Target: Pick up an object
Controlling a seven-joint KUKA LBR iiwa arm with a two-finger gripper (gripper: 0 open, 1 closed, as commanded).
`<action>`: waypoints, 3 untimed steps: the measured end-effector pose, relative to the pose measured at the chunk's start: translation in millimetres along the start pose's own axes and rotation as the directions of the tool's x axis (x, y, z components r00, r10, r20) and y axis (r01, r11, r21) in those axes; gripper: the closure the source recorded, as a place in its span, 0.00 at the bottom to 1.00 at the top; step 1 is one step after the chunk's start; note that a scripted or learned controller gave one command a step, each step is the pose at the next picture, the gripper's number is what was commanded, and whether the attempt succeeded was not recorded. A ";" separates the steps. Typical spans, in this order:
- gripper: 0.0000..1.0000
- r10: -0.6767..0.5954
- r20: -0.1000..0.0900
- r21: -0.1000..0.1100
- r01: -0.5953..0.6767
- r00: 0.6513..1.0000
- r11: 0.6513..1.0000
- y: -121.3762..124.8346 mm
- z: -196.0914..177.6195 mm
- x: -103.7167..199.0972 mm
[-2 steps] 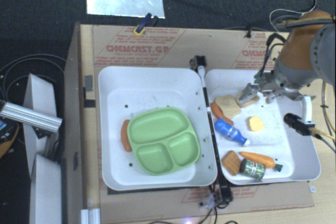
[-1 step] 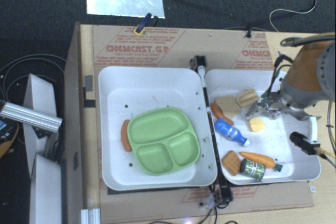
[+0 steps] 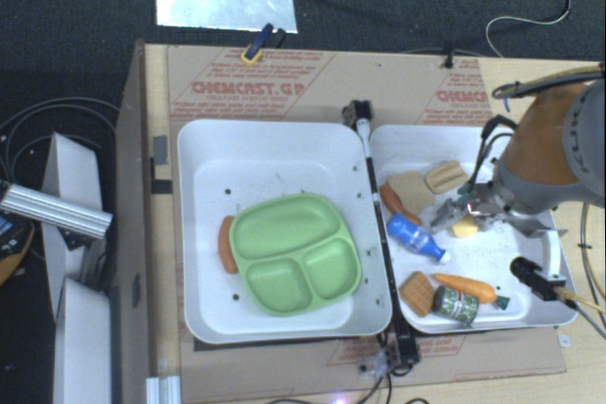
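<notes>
The right bin (image 3: 502, 246) holds several toy foods. Among them are a blue bottle (image 3: 417, 237), an orange carrot (image 3: 464, 285), a green can (image 3: 457, 305), a brown cracker (image 3: 415, 291), a tan bread slice (image 3: 409, 189), a bun (image 3: 445, 176) and a reddish sausage (image 3: 390, 201). My gripper (image 3: 461, 211) is low in the middle of this bin, just above a small yellow piece (image 3: 465, 228) and right of the bottle. The wrist hides part of the yellow piece. I see nothing held.
The left bin (image 3: 265, 156) holds a green divided plate (image 3: 294, 251) with an orange-brown sausage (image 3: 227, 244) at its left side. The grey-and-orange arm (image 3: 549, 147) crosses the right bin's right half. A black clip (image 3: 360, 114) sits at the bins' shared far corner.
</notes>
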State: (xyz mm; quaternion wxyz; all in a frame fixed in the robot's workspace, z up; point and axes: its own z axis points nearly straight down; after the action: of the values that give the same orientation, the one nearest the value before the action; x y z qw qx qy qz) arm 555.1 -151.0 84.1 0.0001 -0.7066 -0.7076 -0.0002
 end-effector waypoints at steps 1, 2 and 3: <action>0.00 0.001 0.003 -0.004 -0.001 1.000 1.000 33.3 -33.5 -56.4; 0.00 -0.002 0.000 0.000 0.002 1.000 1.000 17.3 0.1 -5.1; 1.00 -0.004 0.001 -0.003 0.004 1.000 1.000 18.1 -10.7 -5.8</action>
State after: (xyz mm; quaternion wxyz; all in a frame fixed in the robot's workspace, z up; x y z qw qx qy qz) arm 573.2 -156.7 94.8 -0.0012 -0.7052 -0.7090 -0.0008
